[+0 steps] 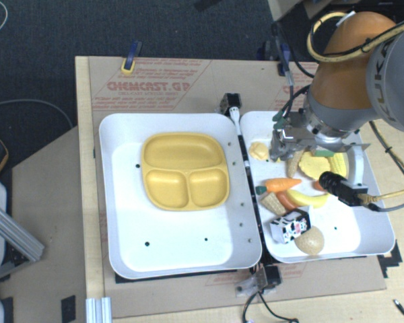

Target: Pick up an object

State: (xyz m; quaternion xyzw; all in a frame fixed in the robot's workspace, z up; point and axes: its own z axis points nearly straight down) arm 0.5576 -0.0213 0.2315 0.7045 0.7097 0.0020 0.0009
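- The gripper [287,152] is hanging low inside the right bin [363,244], at about 11 o'clock of the heap of toy food; I cannot tell whether it is released or clenched, because the wrist is covering it
- No object is showing in its grasp, so I am judging that the pick is not yet made
- The possible objects are lying close together: a small cream piece [259,151] is sitting at 9 o'clock of the gripper, a carrot [283,184] at 6 o'clock, a yellow corn-like piece [323,163] at 4 o'clock
- A banana [306,198] is touching the carrot at its 5 o'clock side, and a cow toy [289,227] is lying near the bin's 6 o'clock rim
- The cream piece is looking the freest, but it is sitting near the wall between the bins, so the descent is needing room on that side
- For the carrot, closing across its narrow width is seeming safer than along its length, and coming straight down is helping to avoid pushing the banana
- The left bin [121,200] with the yellow tray [185,169], at 9 o'clock, is playing no part in this step
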